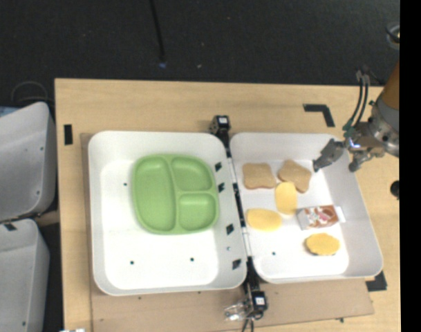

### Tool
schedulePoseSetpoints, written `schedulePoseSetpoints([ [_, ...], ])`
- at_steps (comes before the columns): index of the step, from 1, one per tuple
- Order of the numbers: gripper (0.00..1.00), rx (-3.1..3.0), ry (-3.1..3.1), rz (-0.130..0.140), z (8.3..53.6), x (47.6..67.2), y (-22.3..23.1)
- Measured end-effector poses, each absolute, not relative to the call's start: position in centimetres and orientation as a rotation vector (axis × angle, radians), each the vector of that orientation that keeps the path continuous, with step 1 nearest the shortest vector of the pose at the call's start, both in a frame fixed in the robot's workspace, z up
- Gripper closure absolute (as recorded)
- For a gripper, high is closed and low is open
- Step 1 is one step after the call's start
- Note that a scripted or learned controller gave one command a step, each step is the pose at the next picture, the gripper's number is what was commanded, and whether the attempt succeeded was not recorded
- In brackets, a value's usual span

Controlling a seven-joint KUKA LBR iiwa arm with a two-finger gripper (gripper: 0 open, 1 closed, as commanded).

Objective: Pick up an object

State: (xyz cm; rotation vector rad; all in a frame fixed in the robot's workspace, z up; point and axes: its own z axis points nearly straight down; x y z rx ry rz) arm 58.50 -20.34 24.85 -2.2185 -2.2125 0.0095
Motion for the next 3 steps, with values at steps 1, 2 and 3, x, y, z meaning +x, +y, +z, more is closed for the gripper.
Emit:
schedulePoseSetpoints([
  [1,0.00,-2.222,-2.222,-0.001,25.5,58.7,-20.3],
  [2,0.00,-2.223,-2.217,0.007,19.2,58.7,-20.7],
  [3,0.00,-2.227,-2.214,0.006,12.9,58.9,-20.9],
])
